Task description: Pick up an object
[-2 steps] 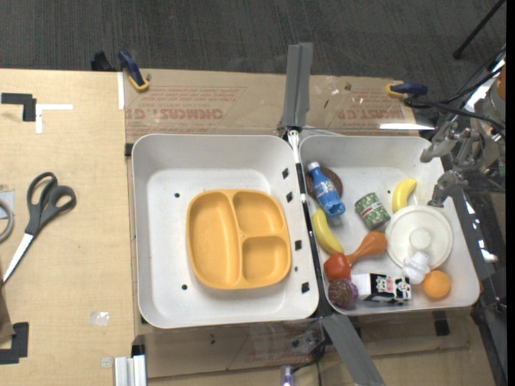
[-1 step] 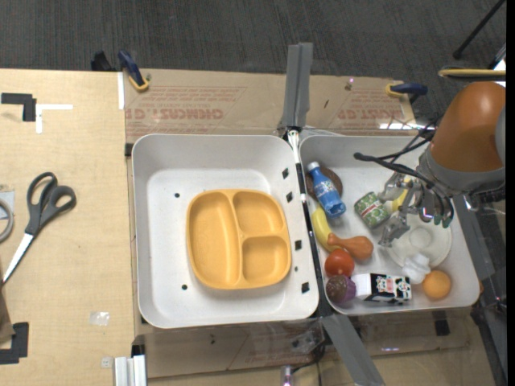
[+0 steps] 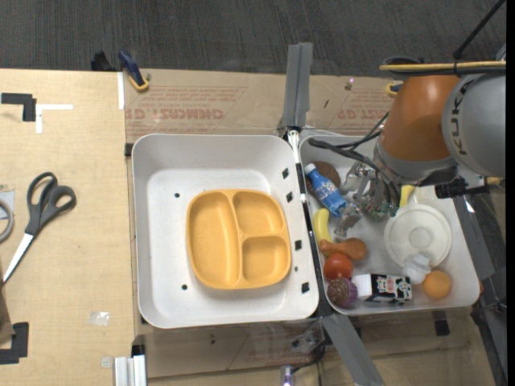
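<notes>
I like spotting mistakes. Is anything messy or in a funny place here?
Nothing is spilled or broken. The right bin is crowded: a blue bottle lies on its side by a banana, with the pincer low among them. A pair of scissors sits out on the bench.

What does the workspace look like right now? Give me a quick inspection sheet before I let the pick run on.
Surface: light wooden bench bearing two white bins side by side.
Job's things: right bin crowded with a blue bottle, banana, red tomato, purple onion, orange ball, white lidded cup, small black-and-white carton.
Left bin: holds a yellow divided plate.
Clutter: scissors on the bench, left of the bins.
Gripper: low in the right bin among the items; fingers too cluttered to read; no object clearly held.
Cables: dark cable running over the right bin's far rim.
Surroundings: dark floor; printed cardboard behind the bins.
</notes>
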